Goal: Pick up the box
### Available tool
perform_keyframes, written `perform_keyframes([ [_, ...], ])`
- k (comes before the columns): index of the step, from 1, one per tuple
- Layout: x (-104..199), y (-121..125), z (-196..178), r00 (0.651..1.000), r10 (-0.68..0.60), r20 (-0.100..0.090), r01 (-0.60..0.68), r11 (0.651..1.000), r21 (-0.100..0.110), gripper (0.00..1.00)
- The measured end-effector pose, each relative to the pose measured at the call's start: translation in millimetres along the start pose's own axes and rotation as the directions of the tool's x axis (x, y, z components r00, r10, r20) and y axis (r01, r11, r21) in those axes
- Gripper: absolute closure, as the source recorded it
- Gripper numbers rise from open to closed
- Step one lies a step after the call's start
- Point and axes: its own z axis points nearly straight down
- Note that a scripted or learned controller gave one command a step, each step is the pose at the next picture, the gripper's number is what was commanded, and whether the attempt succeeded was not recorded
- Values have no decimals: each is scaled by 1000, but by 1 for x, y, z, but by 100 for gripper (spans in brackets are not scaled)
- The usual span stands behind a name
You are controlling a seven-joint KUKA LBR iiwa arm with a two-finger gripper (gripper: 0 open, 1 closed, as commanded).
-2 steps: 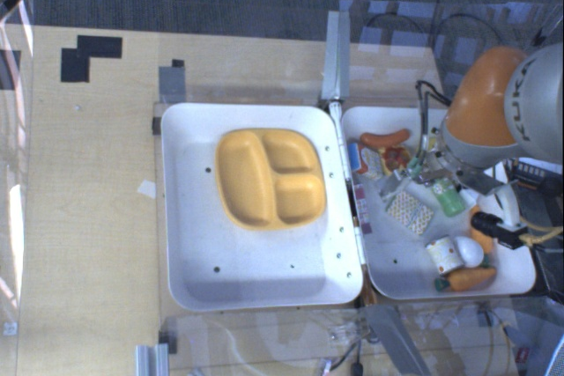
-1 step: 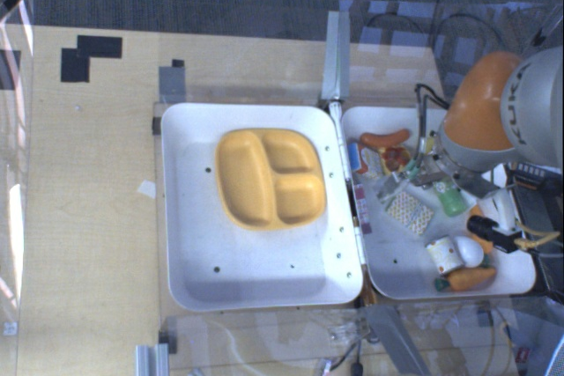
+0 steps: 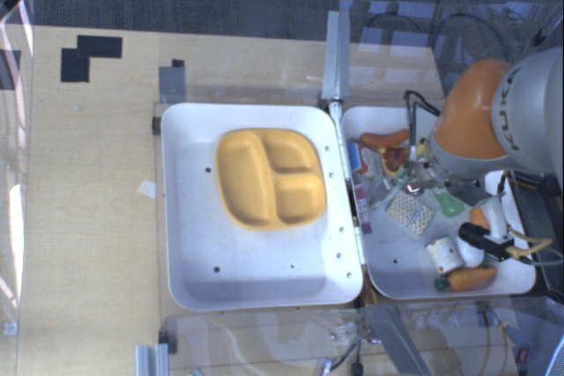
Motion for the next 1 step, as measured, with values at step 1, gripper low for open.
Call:
perform_keyframes([
  [1, -12, 13, -67, 993, -122, -3, 122, 993, 4, 0],
])
